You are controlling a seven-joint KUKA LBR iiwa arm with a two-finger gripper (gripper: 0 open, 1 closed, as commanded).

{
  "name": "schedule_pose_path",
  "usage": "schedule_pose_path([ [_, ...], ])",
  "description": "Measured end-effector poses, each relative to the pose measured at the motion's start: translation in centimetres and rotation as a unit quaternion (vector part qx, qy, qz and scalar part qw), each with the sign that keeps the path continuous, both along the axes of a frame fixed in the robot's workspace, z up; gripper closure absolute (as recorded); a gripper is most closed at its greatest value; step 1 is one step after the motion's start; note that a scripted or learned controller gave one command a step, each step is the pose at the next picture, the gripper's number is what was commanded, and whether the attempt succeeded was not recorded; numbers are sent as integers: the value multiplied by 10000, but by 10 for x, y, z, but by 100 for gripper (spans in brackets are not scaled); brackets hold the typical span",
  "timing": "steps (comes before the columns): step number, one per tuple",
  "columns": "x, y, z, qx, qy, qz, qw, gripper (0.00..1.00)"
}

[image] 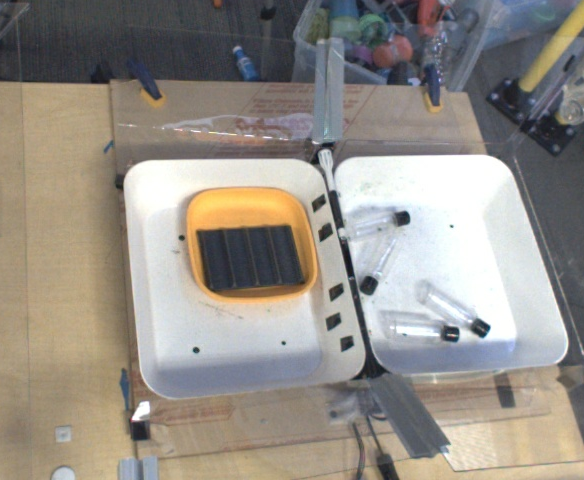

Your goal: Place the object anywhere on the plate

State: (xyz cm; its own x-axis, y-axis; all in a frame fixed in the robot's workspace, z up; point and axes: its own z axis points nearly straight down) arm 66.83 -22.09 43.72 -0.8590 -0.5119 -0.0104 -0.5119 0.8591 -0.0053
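Where clear tubes (412,288) lie, outlines hard to trace.

This is a robotics lab or workshop. Two shallow white bins (172,368) sit side by side on a wooden bench (42,268), fixed with clamps and taped plastic sheet (232,123). Behind the bench a clear tub (392,18) is crammed with colourful toys and test objects, on grey carpet (122,18) with cables and stand legs.
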Motion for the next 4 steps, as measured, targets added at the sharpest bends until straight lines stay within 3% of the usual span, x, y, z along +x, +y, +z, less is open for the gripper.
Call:
schedule_pose_path([
  [1, 0, 1, 0, -6, 0, 503, 9987, 100],
  [2, 0, 1, 0, -14, 0, 1469, 9891, 100],
  [3, 0, 1, 0, -18, 1, 1760, 9844, 100],
  [4, 0, 1, -1, -28, 4, 3536, 9354, 100],
])
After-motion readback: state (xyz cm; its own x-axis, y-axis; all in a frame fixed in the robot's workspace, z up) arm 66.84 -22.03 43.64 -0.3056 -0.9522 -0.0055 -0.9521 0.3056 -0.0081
